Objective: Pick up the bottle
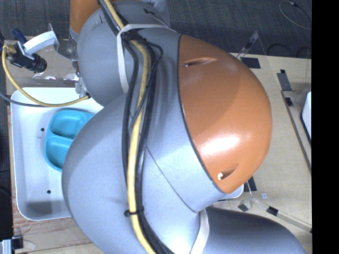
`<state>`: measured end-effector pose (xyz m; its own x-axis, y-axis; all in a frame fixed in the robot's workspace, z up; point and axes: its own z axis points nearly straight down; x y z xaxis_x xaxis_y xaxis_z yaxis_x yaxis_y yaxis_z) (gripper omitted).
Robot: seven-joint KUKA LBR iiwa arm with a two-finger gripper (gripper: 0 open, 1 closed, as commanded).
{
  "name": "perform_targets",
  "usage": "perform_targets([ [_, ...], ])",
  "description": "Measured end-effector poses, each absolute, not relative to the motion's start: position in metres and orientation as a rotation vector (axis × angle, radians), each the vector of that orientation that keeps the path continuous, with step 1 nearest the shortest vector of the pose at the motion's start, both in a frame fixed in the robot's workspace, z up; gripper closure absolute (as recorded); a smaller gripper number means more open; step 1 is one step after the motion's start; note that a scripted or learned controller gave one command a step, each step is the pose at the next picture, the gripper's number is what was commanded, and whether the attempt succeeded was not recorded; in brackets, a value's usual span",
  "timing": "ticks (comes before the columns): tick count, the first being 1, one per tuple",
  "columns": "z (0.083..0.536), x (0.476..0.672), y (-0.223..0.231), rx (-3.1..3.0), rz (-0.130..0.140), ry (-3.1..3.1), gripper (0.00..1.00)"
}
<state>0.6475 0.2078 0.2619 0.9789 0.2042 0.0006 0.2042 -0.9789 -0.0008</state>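
Camera view: grey arm (159, 157) with orange band (222, 115) across centre, blocking most of the white bin (24, 142). Light-blue object (63, 136) in bin at 9 o'clock, possibly the bottle, partly hidden. Hand state: can't tell. Desk (275, 142) at 3 o'clock.

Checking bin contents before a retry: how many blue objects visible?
1: a blue object lies in the left bin, against the arm's edge. The arm covers most of both bins, so more may be hidden.
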Motion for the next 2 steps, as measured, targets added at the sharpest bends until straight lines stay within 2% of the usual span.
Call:
perform_targets([
  [1,0.168,0.643,0.197,-2.99,0.012,-0.955,1.0],
  [2,0.236,0.635,0.22,-2.746,0.008,-1.519,1.0],
])
